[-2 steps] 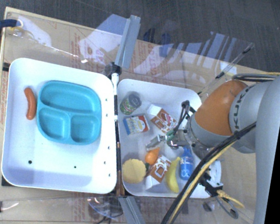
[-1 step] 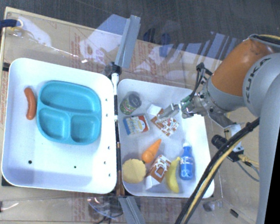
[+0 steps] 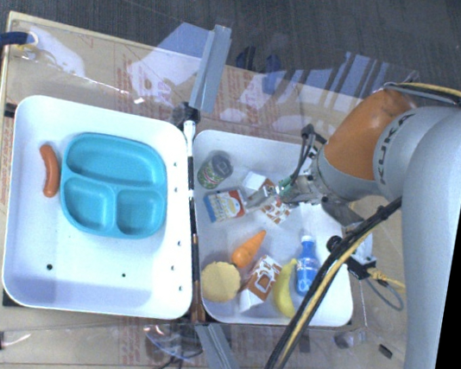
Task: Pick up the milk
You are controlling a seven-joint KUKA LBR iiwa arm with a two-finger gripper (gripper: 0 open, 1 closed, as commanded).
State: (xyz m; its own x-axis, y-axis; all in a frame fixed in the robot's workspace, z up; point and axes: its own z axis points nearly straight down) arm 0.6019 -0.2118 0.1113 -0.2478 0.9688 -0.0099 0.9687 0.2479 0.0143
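A small white carton with blue and red print, probably the milk, lies on its side in the right bin, left of centre. My gripper is low in the same bin, just right of that carton and between a small white box and a red-and-white patterned packet. Nothing can be seen held in it. The wrist and orange band hang over the bin's back right corner. A second carton, brown and white, lies near the front.
The right bin also holds a tin can, a carrot, a round yellow bun, a banana and a blue bottle. The left bin holds a blue divided plate and a sausage. A black cable crosses the right bin's front.
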